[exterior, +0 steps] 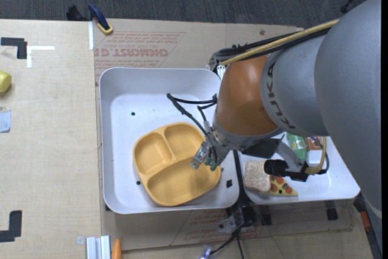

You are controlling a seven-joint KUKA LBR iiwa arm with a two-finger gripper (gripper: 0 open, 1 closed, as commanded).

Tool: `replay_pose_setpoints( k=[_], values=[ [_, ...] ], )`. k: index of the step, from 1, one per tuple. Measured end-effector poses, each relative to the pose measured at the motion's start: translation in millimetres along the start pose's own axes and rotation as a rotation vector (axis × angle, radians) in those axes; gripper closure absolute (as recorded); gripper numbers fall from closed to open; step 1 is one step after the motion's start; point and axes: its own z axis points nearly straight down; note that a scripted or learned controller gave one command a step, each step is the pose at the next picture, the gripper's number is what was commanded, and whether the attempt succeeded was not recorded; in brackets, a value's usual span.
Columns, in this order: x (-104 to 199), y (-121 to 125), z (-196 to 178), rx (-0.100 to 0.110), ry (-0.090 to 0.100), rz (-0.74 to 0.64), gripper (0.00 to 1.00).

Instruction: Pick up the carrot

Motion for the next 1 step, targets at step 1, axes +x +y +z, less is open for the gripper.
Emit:
replay_pose_setpoints(
  k=[1],
  values=[
    [13.6,-8.5,-30.2,0.003,0.000,0.274,1.00]
  ],
)
